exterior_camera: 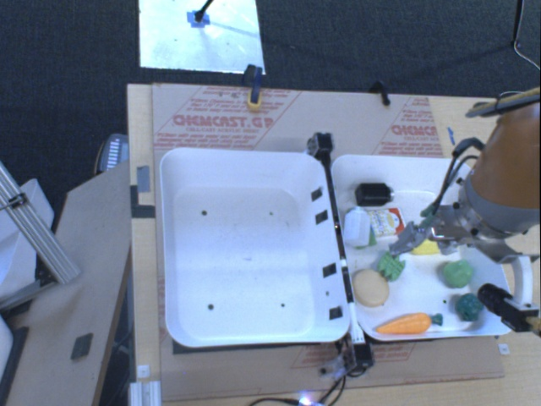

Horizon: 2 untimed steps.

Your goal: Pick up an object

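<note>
Looking down at the bench, I see the arm (pixel 507 172) reaching in from the right over the right bin (pixel 423 166), its gripper (pixel 412 238) hanging low among the objects there. Its grey fingers point left and down, toward a small green toy (pixel 390 266) just beside the tips; whether they are spread or closed I cannot tell (the angle blurs them together), and nothing shows between them. A yellow piece (pixel 427 247) lies right under the gripper. Near the bin's left wall sit a white bottle (pixel 356 227) and a printed packet (pixel 385 222), with a black object (pixel 373 194) above them. Lower down I make out a tan round piece (pixel 370 288), an orange carrot (pixel 405 323), a green ball (pixel 457 273) and a dark teal one (pixel 468 306). The left bin (pixel 245 252) sits alongside.
</note>
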Available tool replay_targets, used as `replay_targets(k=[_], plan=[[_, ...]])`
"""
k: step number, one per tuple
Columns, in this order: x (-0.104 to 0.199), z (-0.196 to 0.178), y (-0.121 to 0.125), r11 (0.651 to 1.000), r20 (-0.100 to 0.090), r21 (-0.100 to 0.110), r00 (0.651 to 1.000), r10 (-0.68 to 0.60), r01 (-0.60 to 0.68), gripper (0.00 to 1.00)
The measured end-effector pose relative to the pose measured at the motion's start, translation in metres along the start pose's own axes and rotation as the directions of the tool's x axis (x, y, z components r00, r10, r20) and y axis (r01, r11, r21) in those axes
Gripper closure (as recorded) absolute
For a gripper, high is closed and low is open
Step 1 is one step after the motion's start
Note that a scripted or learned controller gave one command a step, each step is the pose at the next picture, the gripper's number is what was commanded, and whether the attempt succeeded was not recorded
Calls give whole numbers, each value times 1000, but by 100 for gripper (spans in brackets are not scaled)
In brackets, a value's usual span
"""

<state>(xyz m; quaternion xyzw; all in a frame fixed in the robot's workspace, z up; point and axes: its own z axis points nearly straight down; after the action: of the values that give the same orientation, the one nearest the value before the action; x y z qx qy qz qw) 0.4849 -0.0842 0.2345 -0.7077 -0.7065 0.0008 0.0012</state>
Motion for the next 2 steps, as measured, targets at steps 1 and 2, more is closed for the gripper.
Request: replay_targets(k=[1, 2], plan=[[35, 53, 12, 1000, -1, 0, 1000, -7, 7, 0], [33, 40, 13, 1000, 0, -6, 1000, -6, 6, 100]])
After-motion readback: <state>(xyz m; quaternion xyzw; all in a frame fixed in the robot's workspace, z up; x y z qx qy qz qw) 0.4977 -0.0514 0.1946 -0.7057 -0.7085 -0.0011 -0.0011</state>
